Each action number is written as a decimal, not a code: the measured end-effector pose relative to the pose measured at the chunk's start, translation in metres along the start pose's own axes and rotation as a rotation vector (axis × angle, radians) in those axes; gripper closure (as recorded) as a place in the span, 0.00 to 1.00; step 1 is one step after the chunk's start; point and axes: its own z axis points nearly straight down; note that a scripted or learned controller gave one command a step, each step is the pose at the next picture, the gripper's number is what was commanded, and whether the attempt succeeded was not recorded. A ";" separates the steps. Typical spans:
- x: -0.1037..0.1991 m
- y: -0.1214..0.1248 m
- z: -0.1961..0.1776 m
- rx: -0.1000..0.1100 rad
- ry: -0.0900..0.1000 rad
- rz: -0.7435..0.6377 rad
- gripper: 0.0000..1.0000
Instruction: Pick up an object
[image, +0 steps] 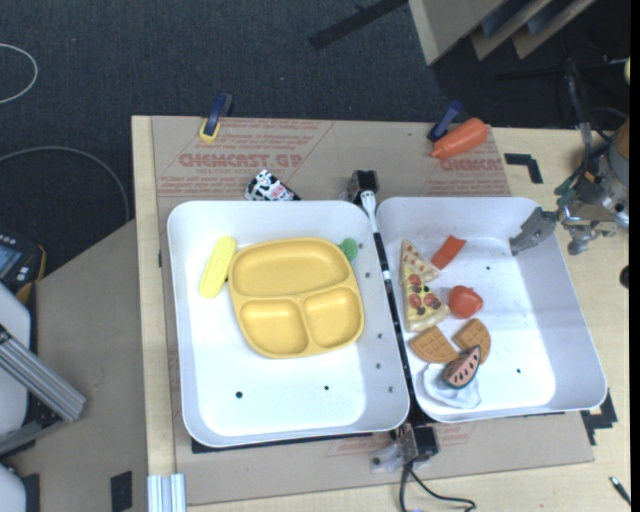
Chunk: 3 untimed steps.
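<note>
you have the gripper (560, 225) sitting over the far right corner of the right bin (560, 330), at the rim, with one grey finger (530, 232) angled down toward the bin's upper wall; nothing sits between its fingers, but you cannot tell from this angle whether they are spread or closed. the things to pick lie well apart from it, gathered along the left side of that same bin: a pizza slice (418, 286) lies against the left wall, a small red strip (448, 250) is just beyond it toward the back, a red tomato (464, 300) is just right of the pizza, and nearer the front a waffle piece (433, 345), a brown bread slice (472, 333) and a watermelon slice (462, 368) crowd together, the watermelon resting on a white item (448, 392). in the left bin (290, 400) you see a yellow divided tray (295, 295), a corn cob (216, 266) just beside its left edge, and a bit of green (348, 248) at its far right corner.
</note>
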 end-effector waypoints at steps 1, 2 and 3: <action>0.001 0.003 -0.009 -0.014 -0.003 -0.003 0.00; 0.005 0.010 0.052 -0.008 -0.001 -0.006 0.00; 0.008 0.010 0.095 -0.009 -0.002 -0.004 0.00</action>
